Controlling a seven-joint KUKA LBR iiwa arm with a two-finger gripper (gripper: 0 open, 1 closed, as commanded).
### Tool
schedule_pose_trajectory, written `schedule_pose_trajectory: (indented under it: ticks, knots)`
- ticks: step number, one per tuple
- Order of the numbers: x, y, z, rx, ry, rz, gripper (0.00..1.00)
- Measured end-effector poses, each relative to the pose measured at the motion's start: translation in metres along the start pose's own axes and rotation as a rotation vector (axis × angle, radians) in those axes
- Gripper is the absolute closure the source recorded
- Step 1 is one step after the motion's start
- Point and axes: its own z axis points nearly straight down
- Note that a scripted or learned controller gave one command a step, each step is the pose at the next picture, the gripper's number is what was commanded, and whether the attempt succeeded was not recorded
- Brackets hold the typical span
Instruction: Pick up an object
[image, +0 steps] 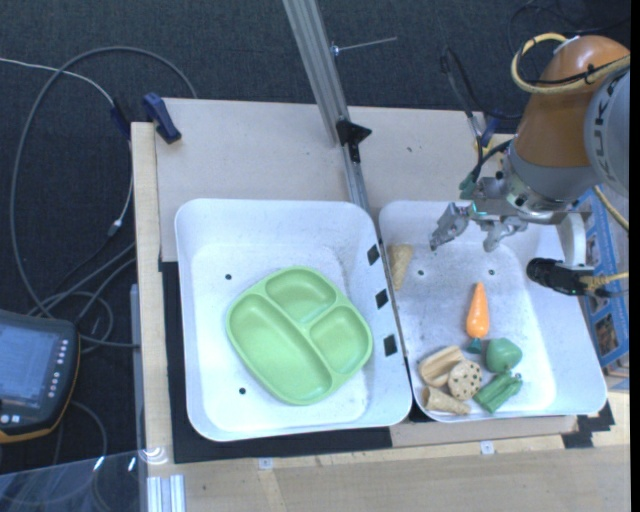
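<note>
Nearest the camera, the toy food sits bunched in the right bin's (560, 405) front corner: cookie (464, 379), green veg (502, 353), carrot (478, 310) just behind, w/ the green plate (300, 333) in the left bin (200, 225). My claw (470, 228) hangs spread and empty over the bin's back, well apart from them, so a straight drop prob. grabs nothing. If I aim at the pile, pieces touch, so I may nudge a neighbour; pale lump (400, 264) at the divider is hard to ID.

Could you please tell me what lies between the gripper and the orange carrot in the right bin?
Nothing: in the camera view, only bare white bin floor separates the open gripper from the carrot.
</note>
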Motion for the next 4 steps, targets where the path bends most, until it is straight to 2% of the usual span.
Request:
schedule_pose_trajectory:
  ticks: [1, 3, 4]
  knots:
    - [0.0, 0.0, 0.0, -0.001, 0.0, 0.001, 0.0]
    - [0.011, -0.002, 0.102, 0.004, -0.001, 0.001, 0.0]
    - [0.011, 0.0, 0.088, -0.003, 0.0, 0.001, 1.0]
